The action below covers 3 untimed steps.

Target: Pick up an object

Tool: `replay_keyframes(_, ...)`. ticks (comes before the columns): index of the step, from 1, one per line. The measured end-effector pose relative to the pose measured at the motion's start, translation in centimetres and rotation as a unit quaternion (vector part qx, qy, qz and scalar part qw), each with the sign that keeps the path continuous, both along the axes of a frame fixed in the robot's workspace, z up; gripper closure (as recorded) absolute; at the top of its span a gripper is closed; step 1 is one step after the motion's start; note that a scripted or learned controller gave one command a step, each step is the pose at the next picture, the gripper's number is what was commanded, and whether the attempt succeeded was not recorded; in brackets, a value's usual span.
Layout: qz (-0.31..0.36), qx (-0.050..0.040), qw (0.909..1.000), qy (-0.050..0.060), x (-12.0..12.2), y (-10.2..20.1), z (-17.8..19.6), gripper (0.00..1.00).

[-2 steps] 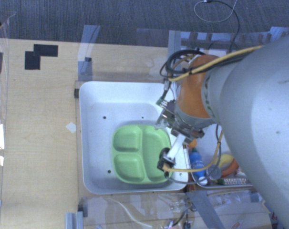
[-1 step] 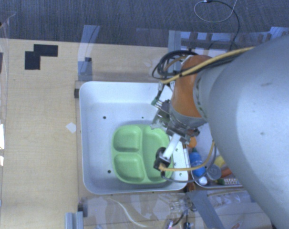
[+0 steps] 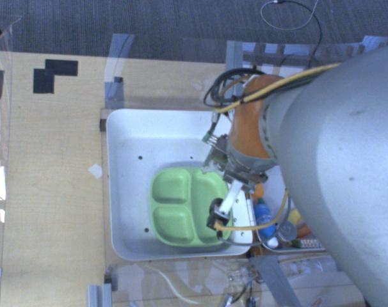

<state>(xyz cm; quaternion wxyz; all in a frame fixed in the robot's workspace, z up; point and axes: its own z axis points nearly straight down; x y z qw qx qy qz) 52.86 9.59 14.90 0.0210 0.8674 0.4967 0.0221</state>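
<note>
Lower edge of the frame: the pale wooden bench (image 3: 47, 203) carries clear plastic fixtures, and a thin white cable (image 3: 162, 280) lies just below the left bin.

Left bin (image 3: 127, 165) — a shallow white tray occupying the centre of the frame. A green divided plate (image 3: 178, 203) lies flat in its lower right part. The plate has three compartments: two smaller ones stacked on its left side and one long one on its right. Its lower edge is close to the bin's lower wall. The upper and left areas of the bin floor are bare white.

Gripper (image 3: 232, 171): positioned over the plate's upper right corner, at the right side of the left bin. Whether it is open or closed cannot be determined from this view, and nothing can be seen held in it. Contact with the plate cannot be confirmed either.

Right bin (image 3: 290, 248): mostly covered by the arm. In the visible strip, right of the plate, there is a blue item (image 3: 263, 213), with an orange item (image 3: 296, 219) near it.

Arm (image 3: 335, 158): a large grey body filling the right half of the frame, with the orange band (image 3: 248, 130) directly above the gripper.

Upper left of the frame: black block-shaped marks (image 3: 55, 74) on the bench surface, well apart from the bins.

Top of the frame — grey carpet (image 3: 117, 5), with a thin looped cable (image 3: 290, 15) lying on it at the upper right.
</note>
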Motion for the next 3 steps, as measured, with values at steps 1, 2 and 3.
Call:
replay_keyframes(1,0.007,-0.0065,1.0000,0.001,-1.1,0.6,1.0,0.00)
replay_keyframes(2,-0.011,0.0076,0.9995,0.030,-4.1,1.8,4.7,0.00)
replay_keyframes(3,0.021,0.0119,0.9995,0.021,-1.9,4.5,-5.6,0.00)
